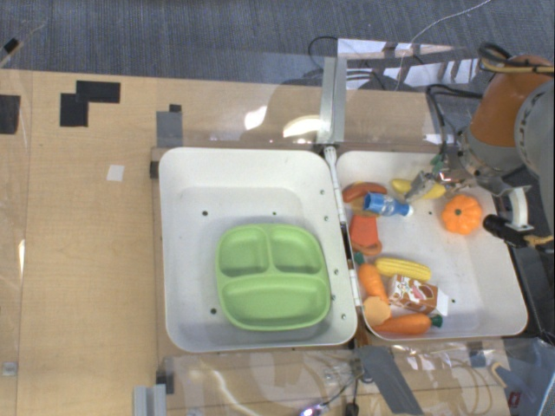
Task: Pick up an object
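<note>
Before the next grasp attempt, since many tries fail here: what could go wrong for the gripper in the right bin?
The gripper sits low among a yellow item, the blue bottle and the orange pumpkin, so closing might nudge one away or catch two. The toys along the divider lie packed and overlapping, so a grasp there may slip.
</note>
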{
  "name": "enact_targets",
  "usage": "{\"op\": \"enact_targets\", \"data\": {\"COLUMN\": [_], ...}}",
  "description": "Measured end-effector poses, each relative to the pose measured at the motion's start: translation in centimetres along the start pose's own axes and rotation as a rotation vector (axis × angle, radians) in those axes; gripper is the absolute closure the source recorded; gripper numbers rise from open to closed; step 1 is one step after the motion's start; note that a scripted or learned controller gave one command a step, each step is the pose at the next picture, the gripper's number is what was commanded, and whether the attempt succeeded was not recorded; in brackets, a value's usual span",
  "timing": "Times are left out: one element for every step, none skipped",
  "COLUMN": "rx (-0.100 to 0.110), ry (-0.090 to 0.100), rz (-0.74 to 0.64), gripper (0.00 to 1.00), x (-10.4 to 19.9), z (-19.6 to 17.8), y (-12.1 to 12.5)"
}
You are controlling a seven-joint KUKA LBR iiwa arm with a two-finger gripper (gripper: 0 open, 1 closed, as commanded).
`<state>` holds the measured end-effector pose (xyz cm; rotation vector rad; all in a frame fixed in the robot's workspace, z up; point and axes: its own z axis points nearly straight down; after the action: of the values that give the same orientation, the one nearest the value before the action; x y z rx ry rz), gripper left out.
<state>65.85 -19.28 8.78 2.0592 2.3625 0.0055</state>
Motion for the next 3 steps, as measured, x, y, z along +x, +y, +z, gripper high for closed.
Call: {"op": "enact_targets", "data": {"rx": [0.0, 0.001, -0.008], "ry": [0.001, 0.0, 0.0], "rz": [-0.03, -0.079, -0.083], "gripper": [0.0, 0.0, 1.0], "x": [4.0, 7.4, 7.5], "z": [0.0, 0.0, -1.4], "y": [1.8, 2.3, 2.6]}}
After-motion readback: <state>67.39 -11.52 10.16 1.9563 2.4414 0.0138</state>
